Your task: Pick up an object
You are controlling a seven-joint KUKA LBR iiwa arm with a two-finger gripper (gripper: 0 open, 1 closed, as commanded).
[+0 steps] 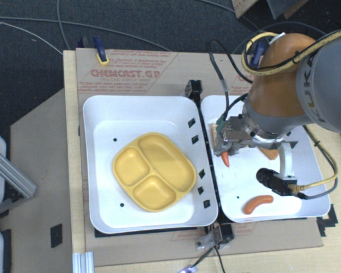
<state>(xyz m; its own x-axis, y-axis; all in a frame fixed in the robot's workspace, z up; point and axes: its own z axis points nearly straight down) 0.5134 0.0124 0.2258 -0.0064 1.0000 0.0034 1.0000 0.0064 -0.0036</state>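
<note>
Right shallow white bin (307,209) — small orange carrot-shaped piece (225,160) near its left wall, just under the tool (224,148), grip state indiscernible; orange sausage-shaped toy (257,203) near front. Left white bin (96,152) — yellow three-compartment plastic plate (153,171).

- The bench (131,67) is a flat board surface, tan-brown, with red printed lettering along its far portion.
- Two shallow white bins rest directly on it, side by side, with adjacent rims touching or nearly so.
- The left bin (96,152) sits near the bench centre.
- The right bin (273,206) sits toward the bench's right side.
- A blue-and-yellow clamp (100,50) grips the far edge.
</note>
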